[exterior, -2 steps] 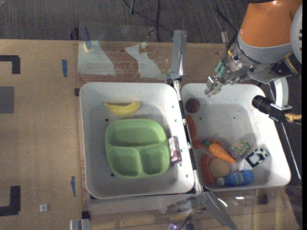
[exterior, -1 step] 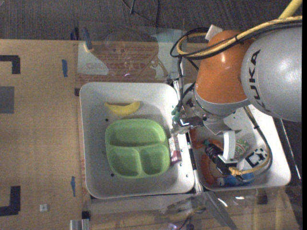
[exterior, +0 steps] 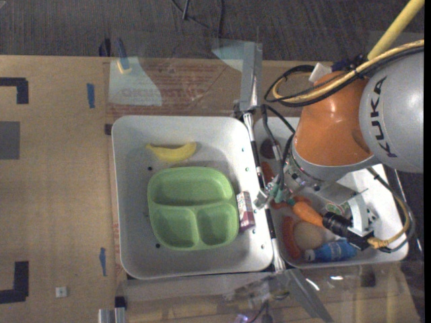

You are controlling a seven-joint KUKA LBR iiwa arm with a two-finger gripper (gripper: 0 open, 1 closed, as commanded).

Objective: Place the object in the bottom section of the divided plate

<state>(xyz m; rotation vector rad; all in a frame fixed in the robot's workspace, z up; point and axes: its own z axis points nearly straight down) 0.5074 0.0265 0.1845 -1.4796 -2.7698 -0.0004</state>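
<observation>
Green divided plate (exterior: 193, 207) — one | banana (exterior: 172, 151) — one | jaws (exterior: 275, 195): grip state unclear

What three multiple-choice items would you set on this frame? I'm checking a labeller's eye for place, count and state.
1. Where does the banana lie?
A. in the left bin, beside the plate's far edge
B. inside the plate
C. in the right bin

2. How many sections has the green plate?
A. two
B. three
C. five

3. What is in the plate's sections?
A. a carrot
B. nothing
C. a bottle

Key: 1 A, the banana rests on the floor of the left bin, just past the plate. 2 B, one long section and two smaller ones show. 3 B, all three sections show bare green; the carrot and the blue bottle lie in the right bin.
</observation>
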